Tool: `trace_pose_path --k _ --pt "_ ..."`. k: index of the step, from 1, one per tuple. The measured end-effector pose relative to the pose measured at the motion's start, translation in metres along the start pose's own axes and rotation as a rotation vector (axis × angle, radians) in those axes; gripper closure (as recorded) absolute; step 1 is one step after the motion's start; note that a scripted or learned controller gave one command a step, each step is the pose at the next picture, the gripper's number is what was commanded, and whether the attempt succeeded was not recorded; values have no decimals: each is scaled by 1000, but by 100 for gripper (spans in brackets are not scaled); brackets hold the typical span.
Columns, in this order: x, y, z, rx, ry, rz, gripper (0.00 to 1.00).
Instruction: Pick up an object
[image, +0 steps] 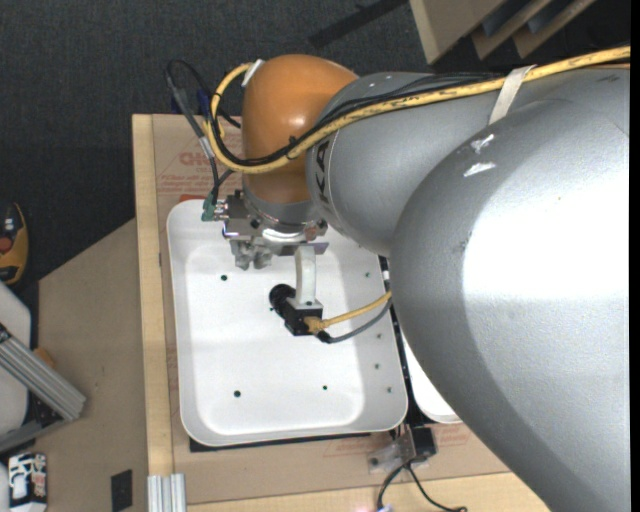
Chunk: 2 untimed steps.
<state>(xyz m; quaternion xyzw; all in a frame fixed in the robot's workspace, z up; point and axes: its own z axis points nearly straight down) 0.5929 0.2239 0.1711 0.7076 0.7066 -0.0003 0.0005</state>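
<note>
2 bins are on the bench, and my gripper (275, 262) hangs low over the back part of the bin (215, 400) that lies open to the camera. The other bin (432, 400) is nearly all covered by the arm (500, 250); I see just 1 sliver of its rim.

I cannot tell if the gripper is apart or together. The orange band (290, 100) and the wrist stand above it and hide its lower end from this angle. 1 dark block (292, 308) with a yellow cable (350, 315) sits just below the wrist. I judge it is part of the tool, not an object, but I am not sure.

Where the object is, I cannot tell. On the bare white floor I make out a few small dark dots (237, 393), well apart from each other; they look to me like marks in the floor and too small to grasp. If an object is there, I think it is directly under the gripper or in the covered bin. So I cannot give the direction from gripper to object, or its long axis. By my judgement the pick is not yet confirmed, and a close on nothing is the main risk.
</note>
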Motion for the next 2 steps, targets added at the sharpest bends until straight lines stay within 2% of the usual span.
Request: trace_pose_path --k 2 --pt "0 -1 -20 -2 2 -1 100"
